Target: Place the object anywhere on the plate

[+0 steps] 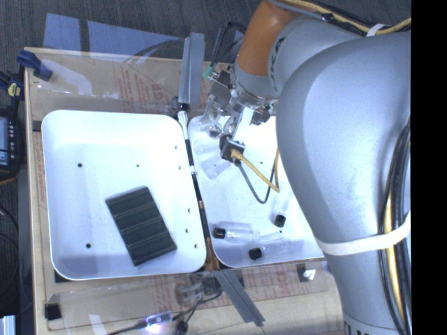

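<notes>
The plate is a dark ribbed rectangle lying at a slant in the front half of the left bin. My gripper hangs over the back left corner of the right bin, close to the divider between the bins. A pale, see-through object lies just under and in front of it; whether the gripper touches it is unclear. A clear tube with a black cap lies near the right bin's front. The gripper is well behind and to the right of the plate.
Two more small black-capped pieces sit in the right bin's front. A yellow cable loops down from the wrist. The grey arm covers most of the right bin. A metal bar stands behind the divider.
</notes>
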